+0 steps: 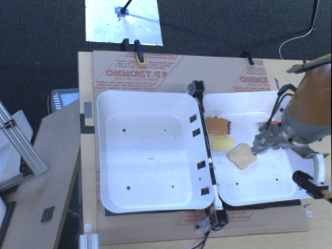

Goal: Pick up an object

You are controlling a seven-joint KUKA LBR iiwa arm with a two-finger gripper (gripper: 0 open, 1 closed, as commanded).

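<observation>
Gripper: touching beige block's right edge; grip state unclear.
Yellow piece: just left of block.
Brown piece: beyond yellow piece.

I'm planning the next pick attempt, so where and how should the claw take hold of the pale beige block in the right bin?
Take the pale beige block across its two longer flat sides, coming straight down from above. It lies flat on the floor of the right bin, turned diagonally, so the claw should probably rotate to match. Its lower-right half looks safest, since the yellow piece sits close by its upper-left corner.
</observation>
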